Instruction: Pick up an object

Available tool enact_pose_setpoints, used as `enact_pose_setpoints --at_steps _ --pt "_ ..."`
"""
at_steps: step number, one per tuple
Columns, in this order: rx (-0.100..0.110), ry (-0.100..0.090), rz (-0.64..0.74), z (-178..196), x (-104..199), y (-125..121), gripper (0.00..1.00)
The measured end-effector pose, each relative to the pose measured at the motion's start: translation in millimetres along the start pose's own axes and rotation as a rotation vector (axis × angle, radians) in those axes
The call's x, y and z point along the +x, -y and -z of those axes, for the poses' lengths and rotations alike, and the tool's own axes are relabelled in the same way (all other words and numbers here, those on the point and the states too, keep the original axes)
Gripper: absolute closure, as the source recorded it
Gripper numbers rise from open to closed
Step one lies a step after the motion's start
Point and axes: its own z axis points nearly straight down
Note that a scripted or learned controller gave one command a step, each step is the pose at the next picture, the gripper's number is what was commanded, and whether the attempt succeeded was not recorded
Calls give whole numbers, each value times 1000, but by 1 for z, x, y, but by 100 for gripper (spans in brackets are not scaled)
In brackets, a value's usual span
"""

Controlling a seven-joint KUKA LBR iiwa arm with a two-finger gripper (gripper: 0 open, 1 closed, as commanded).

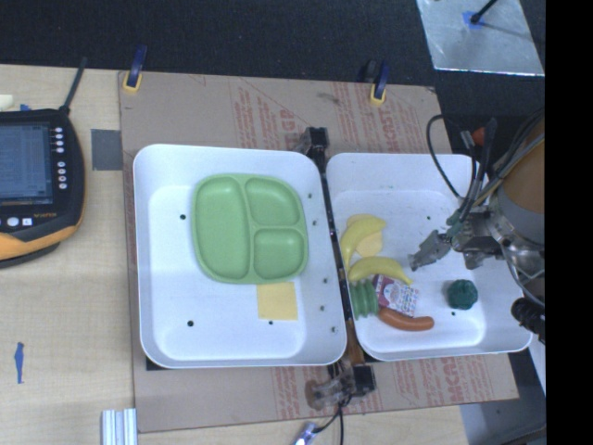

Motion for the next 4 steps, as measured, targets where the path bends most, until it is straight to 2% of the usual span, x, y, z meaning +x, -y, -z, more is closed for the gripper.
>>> enact_pose_setpoints --at_steps 1,2,3,4 --pt "1 1 1 -85 11 -40 0" --pt "-10 -2 3 -129 15 -47 0" --pt "-2 2 -2 -121 -84 -120 0" --pt "-4 1 1 -10 -50 -116 0"
